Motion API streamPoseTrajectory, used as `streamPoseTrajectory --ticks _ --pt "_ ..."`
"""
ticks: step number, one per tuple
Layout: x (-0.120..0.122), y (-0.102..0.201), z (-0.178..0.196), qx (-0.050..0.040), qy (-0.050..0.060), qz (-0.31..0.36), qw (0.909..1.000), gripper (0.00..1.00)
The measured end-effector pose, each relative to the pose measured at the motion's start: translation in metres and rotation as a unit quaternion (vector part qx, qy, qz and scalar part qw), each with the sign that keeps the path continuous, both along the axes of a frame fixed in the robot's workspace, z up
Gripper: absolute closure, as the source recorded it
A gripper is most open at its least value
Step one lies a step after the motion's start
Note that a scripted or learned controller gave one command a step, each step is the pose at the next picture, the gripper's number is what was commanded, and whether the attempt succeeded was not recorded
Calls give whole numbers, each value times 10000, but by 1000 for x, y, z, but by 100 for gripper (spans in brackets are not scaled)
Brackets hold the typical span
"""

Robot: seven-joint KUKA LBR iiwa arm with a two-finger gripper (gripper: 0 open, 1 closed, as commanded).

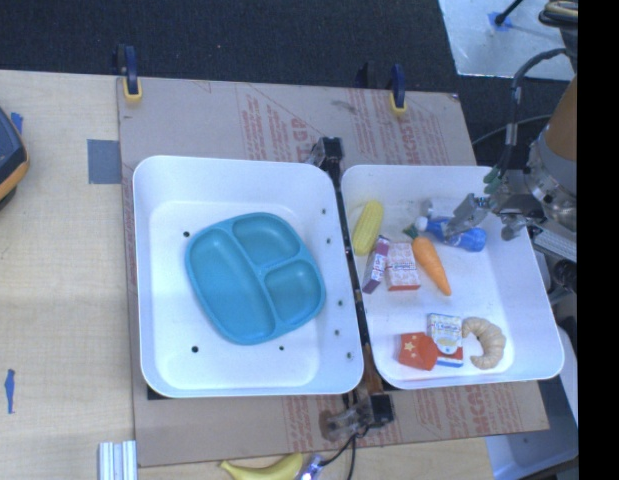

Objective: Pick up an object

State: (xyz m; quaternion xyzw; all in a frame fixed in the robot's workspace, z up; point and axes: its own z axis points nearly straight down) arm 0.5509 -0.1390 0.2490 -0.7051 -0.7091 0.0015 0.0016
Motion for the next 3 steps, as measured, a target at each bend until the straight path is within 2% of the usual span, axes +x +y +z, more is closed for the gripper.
streamPoseTrajectory --ticks 1,2,3 --pt "20 14 -154 -5 -31 -1 10000 0" --pt "21 13 -143 -10 -36 21 10000 100" --pt "78 109 -56 7 -14 0 10000 100"
